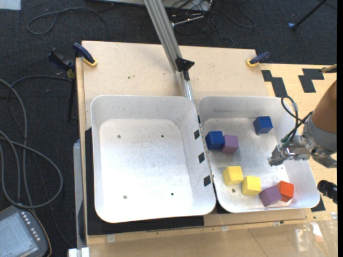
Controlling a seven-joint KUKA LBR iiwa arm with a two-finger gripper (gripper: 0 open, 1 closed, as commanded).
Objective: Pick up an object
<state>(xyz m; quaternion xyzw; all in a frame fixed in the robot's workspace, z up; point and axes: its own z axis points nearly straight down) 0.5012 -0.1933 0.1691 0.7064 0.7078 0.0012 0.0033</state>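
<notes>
Seven blocks: all in the right bin (300, 199).
Claw (277, 157): over the right bin's right side; whether spread or pressed together, I cannot tell.
Nearest blocks: orange block (286, 190) and purple block (269, 195), touching, below the claw.
Blue block (262, 124): above it.

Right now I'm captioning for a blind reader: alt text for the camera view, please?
The grey arm's two-finger gripper hovers over the right white bin, which holds two blue, two purple, two yellow and one orange cube. The left white bin sits beside it.
</notes>
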